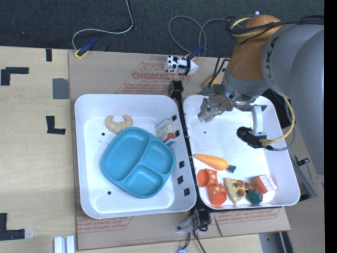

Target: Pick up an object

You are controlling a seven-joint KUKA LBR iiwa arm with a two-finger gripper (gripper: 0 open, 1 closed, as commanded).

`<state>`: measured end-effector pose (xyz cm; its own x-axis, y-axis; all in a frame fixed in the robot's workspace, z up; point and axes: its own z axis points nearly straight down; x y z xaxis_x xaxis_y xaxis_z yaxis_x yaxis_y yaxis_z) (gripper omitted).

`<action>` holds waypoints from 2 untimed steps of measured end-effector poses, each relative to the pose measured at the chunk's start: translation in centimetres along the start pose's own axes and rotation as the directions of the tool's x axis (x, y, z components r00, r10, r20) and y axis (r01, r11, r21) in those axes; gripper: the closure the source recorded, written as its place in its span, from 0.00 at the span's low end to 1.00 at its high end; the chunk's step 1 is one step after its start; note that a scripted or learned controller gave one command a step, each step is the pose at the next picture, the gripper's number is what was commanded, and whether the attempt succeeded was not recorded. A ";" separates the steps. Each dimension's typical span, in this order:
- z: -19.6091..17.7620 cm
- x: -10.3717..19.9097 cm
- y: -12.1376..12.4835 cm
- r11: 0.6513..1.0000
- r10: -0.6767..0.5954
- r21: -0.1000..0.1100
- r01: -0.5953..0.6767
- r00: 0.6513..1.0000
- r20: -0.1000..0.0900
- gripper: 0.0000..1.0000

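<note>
Over the right bin [279, 136], metal claw [209, 111] hanging, grip state hard to tell, smooth tapered orange carrot [210, 161] below it, glossy pizza slice [236, 188] nearby, blue divided plate [138, 162] in left bin [87, 141].

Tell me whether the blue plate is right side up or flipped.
Right side up: the blue plate shows its three hollow compartments facing up, in the left bin.

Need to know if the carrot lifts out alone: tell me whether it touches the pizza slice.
Apart. The camera view shows bare white bin floor between the carrot and the pizza slice below it.
</note>
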<state>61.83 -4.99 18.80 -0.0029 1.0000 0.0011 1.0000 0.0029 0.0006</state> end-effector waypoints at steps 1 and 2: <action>-3.0 -4.2 -4.8 1.000 0.003 0.002 -0.003 1.000 0.002 1.00; -2.1 -2.8 -4.8 1.000 0.002 0.002 -0.002 1.000 0.001 1.00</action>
<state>57.06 -7.86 20.90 -0.0014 1.0000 0.0001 1.0000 0.0014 -0.0016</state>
